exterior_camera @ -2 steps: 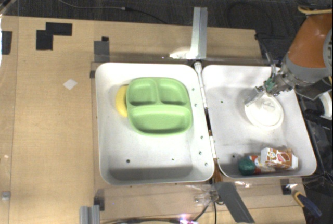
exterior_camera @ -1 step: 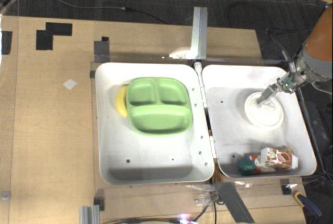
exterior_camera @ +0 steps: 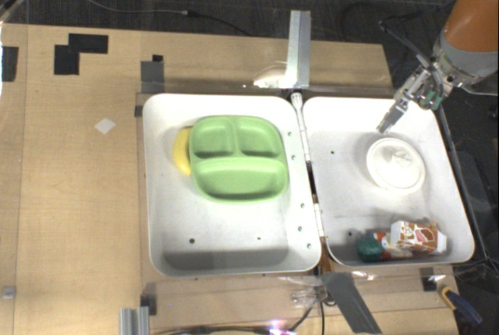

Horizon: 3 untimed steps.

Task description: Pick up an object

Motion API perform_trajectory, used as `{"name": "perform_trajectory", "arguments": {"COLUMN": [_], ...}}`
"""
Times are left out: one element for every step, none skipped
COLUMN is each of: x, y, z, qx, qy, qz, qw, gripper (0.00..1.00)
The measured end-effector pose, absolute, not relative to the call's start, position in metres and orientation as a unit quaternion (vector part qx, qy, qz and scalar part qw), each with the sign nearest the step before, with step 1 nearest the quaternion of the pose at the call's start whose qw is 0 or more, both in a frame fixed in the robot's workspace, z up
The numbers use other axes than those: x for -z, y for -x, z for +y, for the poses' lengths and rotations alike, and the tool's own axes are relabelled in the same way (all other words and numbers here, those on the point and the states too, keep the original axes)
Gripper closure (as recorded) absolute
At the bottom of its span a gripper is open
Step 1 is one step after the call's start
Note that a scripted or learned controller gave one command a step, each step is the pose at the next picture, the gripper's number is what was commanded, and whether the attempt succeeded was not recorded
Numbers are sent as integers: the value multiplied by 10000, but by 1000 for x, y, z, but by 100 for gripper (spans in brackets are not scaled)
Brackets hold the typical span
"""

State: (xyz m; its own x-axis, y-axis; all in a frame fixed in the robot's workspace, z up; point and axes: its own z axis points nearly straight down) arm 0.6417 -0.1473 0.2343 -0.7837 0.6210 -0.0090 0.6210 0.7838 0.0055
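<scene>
While no object is between the gripper's fingers, the task looks barely begun: the white lid [exterior_camera: 396,163], a round, flat piece, lies untouched on the floor of the right bin [exterior_camera: 343,193], and it seems the likeliest target since the gripper [exterior_camera: 390,120] hangs just above and beside it at the bin's far edge. Whether the fingers are open or closed cannot be told. Along the bin's near wall rest a small carton [exterior_camera: 417,237] and a green object [exterior_camera: 369,248]. A green divided plate [exterior_camera: 238,157] lies over a yellow item [exterior_camera: 181,152] in the left bin [exterior_camera: 168,224]. Descent, closing and lifting all remain
</scene>
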Motion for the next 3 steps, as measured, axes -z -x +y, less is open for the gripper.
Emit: {"name": "perform_trajectory", "arguments": {"x": [-144,-97,-143], "y": [-631,-619,-577], "z": [-202,-193,-180], "qx": [-5,-36,-14], "qy": [-3341,-4161,-4521], "qz": [9425,9092,8920], "qw": [37,134,45], "gripper": [0,0,0]}}
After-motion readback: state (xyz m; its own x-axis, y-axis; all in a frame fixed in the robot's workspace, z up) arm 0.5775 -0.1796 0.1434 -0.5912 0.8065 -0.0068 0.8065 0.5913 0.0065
